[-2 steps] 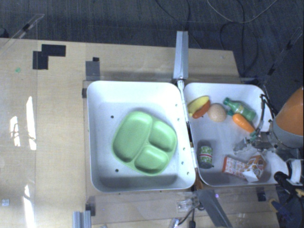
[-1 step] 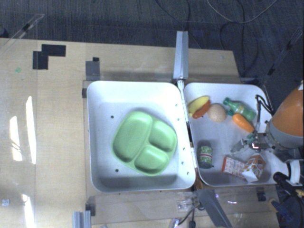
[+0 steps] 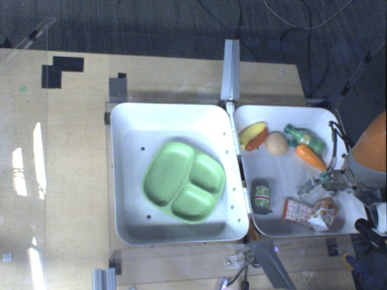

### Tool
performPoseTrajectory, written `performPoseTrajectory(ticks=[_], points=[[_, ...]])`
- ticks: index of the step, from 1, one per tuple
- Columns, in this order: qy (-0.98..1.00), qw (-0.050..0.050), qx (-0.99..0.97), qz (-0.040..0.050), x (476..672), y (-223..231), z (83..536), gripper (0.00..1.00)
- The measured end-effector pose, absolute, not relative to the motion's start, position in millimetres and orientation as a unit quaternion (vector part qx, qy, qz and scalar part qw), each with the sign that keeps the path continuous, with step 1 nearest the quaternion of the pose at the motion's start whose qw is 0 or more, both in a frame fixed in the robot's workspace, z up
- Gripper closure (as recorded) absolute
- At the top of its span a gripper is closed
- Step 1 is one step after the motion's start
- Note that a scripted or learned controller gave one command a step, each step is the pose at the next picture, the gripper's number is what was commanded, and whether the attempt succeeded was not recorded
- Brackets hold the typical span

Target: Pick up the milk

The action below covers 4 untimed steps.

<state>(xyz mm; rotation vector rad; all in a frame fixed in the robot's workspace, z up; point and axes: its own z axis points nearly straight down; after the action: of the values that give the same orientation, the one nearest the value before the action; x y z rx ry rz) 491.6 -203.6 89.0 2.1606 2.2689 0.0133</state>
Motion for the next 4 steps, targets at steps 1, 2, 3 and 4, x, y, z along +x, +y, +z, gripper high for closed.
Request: performPoseTrajectory(ticks=[1,2,3,4], points=[[0.803,0.004,0.596,0.0016,489.2,-163.3,147.9,0.00],[0.875,0.008,0.483,0.0017,491.7,-203.6,89.6,0.00],[0.876,0.010,0.483,0.0038,494.8,-202.2,101.6,1.00],[0.876,0.010,0.483,0.0038,494.7,-202.2,101.6,0.00]])
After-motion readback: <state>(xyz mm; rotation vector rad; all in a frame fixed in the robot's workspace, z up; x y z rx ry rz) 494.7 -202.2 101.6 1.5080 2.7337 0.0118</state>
